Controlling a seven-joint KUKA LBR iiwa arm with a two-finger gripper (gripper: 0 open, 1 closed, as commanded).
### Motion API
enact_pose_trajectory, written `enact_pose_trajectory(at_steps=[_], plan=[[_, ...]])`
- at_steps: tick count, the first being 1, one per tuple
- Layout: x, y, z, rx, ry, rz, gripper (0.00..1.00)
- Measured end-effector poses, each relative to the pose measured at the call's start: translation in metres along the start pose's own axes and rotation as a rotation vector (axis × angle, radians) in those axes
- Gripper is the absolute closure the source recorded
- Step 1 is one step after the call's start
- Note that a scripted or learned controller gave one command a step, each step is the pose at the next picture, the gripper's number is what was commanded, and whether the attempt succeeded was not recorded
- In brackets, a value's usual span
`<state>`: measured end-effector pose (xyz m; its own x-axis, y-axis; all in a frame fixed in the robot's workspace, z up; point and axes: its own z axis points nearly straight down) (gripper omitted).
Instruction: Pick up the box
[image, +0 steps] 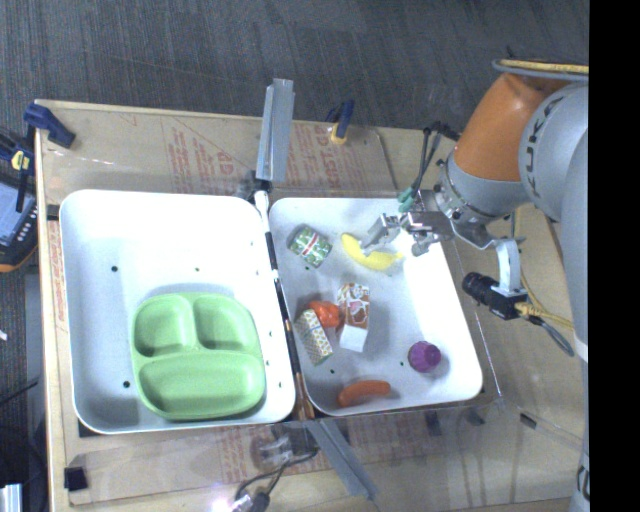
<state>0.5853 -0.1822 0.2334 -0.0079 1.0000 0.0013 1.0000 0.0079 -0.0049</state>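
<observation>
Your tool (400, 232) hangs over the right bin (455, 300), touching or just above the banana (368, 254); you cannot tell how it is set or whether it holds anything. The box (353, 316) lies below and left of the tool, apart from it. Risk: closing here takes the banana instead. The carton (314, 336) and orange piece (324, 313) crowd the box, blurring its edges.

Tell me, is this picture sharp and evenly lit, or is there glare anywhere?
Camera view: slightly soft overall, small print on the box unreadable; both white bins bright, nearly washed out; a glare spot on the bench's lower edge; soft shadows beside the green tray.
</observation>
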Motion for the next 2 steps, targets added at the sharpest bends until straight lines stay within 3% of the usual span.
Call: enact_pose_trajectory(at_steps=[1,2], plan=[[0.045,0.043,0.122,0.001,-0.001,-0.005,0.00],[0.074,0.073,0.139,-0.007,-0.009,-0.068,0.00]])
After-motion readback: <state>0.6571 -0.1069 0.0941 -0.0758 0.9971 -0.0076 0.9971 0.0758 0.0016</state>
